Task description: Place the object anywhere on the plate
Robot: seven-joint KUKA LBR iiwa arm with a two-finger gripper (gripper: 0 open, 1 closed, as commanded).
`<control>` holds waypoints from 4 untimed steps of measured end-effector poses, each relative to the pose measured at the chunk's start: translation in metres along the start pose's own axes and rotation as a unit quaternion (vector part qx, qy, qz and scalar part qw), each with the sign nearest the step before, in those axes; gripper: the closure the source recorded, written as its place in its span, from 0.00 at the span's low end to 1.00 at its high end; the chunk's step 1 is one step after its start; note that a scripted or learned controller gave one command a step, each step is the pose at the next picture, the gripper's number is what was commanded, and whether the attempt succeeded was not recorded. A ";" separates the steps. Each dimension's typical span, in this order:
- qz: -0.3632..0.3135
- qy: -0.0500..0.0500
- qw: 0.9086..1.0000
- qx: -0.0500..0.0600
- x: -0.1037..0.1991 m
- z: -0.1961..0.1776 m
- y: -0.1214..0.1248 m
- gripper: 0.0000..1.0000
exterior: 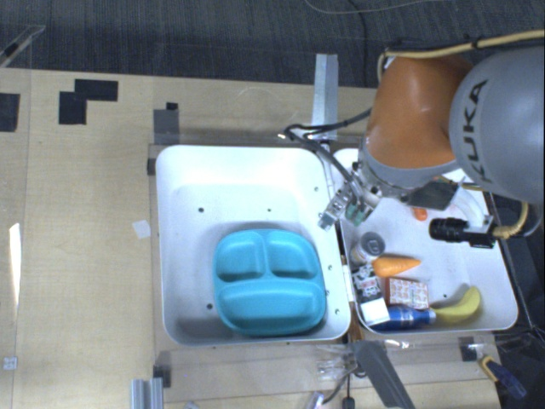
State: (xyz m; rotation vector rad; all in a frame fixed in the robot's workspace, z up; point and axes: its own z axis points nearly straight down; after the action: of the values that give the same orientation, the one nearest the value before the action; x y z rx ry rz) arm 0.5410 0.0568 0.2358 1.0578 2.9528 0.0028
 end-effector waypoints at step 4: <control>0.128 0.001 0.992 0.000 0.078 -0.026 0.036 1.00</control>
State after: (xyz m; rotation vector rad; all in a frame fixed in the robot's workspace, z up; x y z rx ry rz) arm 0.5040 0.1342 0.2621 1.4274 2.7954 0.0033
